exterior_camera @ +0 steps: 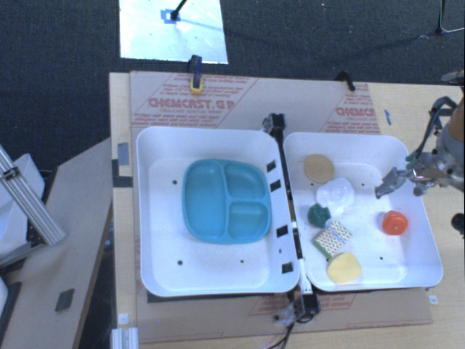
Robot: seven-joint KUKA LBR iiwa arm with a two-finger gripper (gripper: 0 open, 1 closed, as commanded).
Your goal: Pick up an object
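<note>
The right bin (407, 150) holds several small objects: a tan round disc (318, 168), a white translucent piece (336, 193), a dark green item (318, 214), a yellow-and-green checkered block (333, 239), a yellow lump (344, 267) and an orange object (394, 222). My gripper (403, 186) hangs over the right side of this bin, above and slightly right of the orange object. It is open, with nothing between its fingers; the left finger (385, 185) points down and left.
The left bin (156, 195) contains a blue divided plate (227, 199). A black divider (285, 195) runs between the two bins. A metal sheet (173, 20) lies on the dark floor at the back.
</note>
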